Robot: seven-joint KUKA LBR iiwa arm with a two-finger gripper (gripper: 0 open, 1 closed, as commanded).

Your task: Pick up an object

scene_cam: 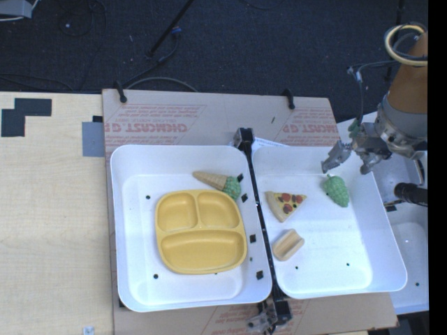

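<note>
In the right bin [363, 271] lie a toy pizza slice [284, 203], a tan bread-like piece [288, 244] and a green knobbly toy [336, 190]. The left bin [133, 187] holds a yellow divided plate [200, 230] and an ice-cream cone toy with a green top [218, 181]. My gripper [349, 160] hangs over the right bin's far right part, just above the green toy. Its two fingers are spread apart with nothing between them.
A black divider [257, 222] runs between the two bins. The bins rest on a cardboard sheet [209, 117]. A light wooden bench top [49, 222] lies to the left. Cables trail over the dark floor behind.
</note>
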